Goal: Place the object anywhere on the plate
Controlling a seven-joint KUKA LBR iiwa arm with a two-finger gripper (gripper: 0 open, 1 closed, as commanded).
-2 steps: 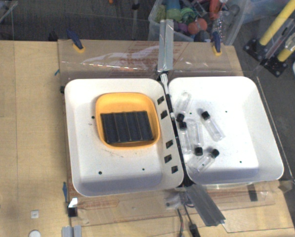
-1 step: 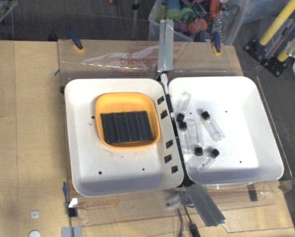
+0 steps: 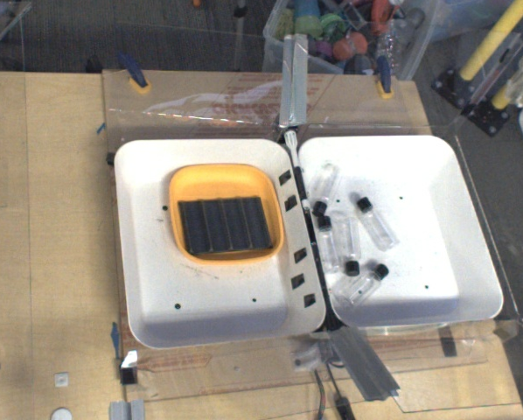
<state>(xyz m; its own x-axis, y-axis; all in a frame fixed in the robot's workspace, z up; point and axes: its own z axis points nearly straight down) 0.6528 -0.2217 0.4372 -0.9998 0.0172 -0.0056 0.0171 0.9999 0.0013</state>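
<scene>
Bench [image 3: 43, 234], tan wood, carries everything. Left white bin [image 3: 148, 278] holds the yellow plate [image 3: 219, 175], which is the reference for all positions below; the plate sits slightly toward the far side of that bin's centre. Right white bin [image 3: 432, 191] lies just to the right of the plate, the two bins touching along a dark seam with black clips [image 3: 298, 254]. Clear tub of coloured toys [image 3: 349, 16] stands off the bench, well beyond the plate and to its right. A black ridged slab [image 3: 225, 226] lies flat on the plate and covers most of its floor. Task objects: several clear vials with black caps [image 3: 377, 231] lie scattered on their sides in the right bin, right of the plate, bunched in the half of that bin nearer the plate; some touch or overlap, exact count uncertain. None of them is on the plate. Gripper state: cannot tell.
</scene>
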